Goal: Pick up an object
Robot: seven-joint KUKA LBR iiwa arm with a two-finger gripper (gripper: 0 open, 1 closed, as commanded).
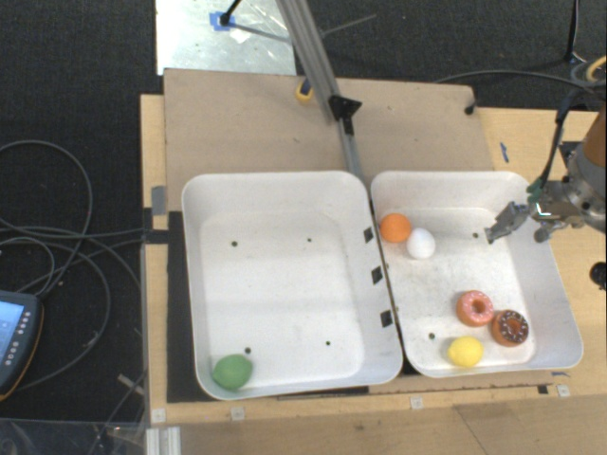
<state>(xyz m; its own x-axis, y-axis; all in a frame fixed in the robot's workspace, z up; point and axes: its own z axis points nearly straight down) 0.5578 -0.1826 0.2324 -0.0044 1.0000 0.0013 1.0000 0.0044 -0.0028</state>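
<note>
The gripper point(512, 221) hangs over the right-hand bin point(446, 190), near its far right corner, and one dark finger point(504, 224) juts out to the left and slightly downward, apart from everything in the bin; whether the fingers are spread or closed I cannot tell from here, though nothing sits between them; behind the finger the grey gripper body runs off to the right, with a small greenish light on it; the arm point(590, 164) comes in from the right edge, its wrist bent so the tool points across the bin rather than straight down, an orange patch showing above. Below and to the left of the fingertip, well apart from it, a white ball point(421, 244) lies touching an orange ball point(395, 227) by the bin's left wall; toward the near right corner a pink-frosted doughnut point(475, 307) rests just beside a chocolate doughnut point(510, 327), and a yellow lemon-like piece point(465, 352) sits close in front of them; in the left-hand bin point(275, 186) a green ball point(231, 372) lies alone in the near left corner.
</note>
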